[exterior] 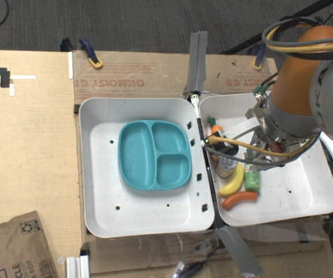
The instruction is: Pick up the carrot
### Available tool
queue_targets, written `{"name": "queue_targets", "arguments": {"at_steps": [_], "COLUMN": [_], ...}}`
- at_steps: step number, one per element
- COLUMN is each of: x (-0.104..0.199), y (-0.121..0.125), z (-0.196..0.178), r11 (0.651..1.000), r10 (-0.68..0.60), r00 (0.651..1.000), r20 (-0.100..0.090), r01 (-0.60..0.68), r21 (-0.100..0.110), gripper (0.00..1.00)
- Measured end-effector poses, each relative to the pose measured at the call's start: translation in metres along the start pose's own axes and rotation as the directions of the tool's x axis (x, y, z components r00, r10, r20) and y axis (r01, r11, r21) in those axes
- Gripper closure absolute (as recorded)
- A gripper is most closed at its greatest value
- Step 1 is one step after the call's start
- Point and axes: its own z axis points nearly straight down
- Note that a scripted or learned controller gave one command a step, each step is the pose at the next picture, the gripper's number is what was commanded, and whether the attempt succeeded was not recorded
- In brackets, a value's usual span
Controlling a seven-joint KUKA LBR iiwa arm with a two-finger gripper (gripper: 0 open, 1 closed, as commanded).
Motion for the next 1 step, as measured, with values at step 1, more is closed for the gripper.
{"name": "queue_targets", "arguments": {"at_steps": [1], "x": [0.0128], "y": [-0.0455], "z": [0.0804], "r11": [0.996], "r10": [0.085], "r00": [0.996], "r20": [0.0], "r01": [-0.085], "r21": [0.001], "gripper": [1.0]}}
